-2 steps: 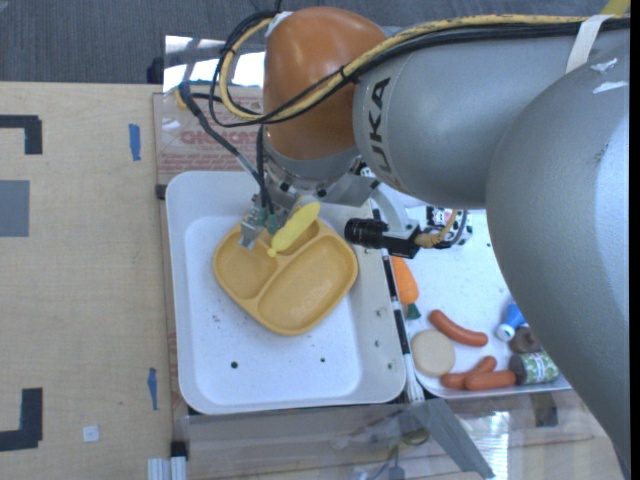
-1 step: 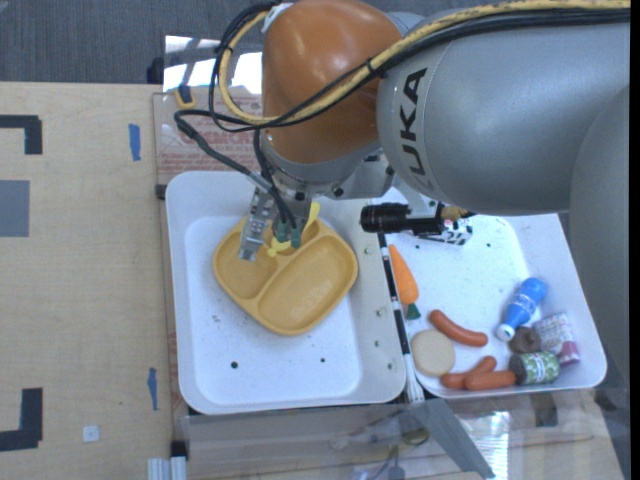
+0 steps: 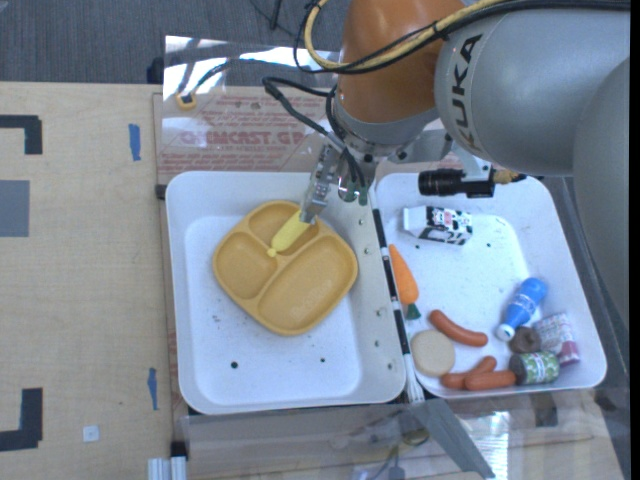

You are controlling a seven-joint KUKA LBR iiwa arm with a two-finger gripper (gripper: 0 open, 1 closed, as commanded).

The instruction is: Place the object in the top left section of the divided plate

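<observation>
Gripper (image 3: 312,206) positioned over the divided plate (image 3: 286,266), with a yellow object (image 3: 291,234) at its fingertips.

The arm (image 3: 480,68) reaches in from the right and angles its gripper down into the left bin (image 3: 270,368), above the upper part of the yellow divided plate. The yellow object, elongated and banana-like, lies tilted with its upper end between the closed fingers and its lower end on the plate's dividing ridge, at the edge of the upper section. The right bin (image 3: 520,248) contains a black-and-white carton (image 3: 438,224), a carrot (image 3: 403,274) just beside the wall between the bins, sausages (image 3: 458,328), a round cracker-like disc (image 3: 434,352), a blue-capped bottle (image 3: 522,306) and small cans (image 3: 545,353) in the lower right corner.
</observation>
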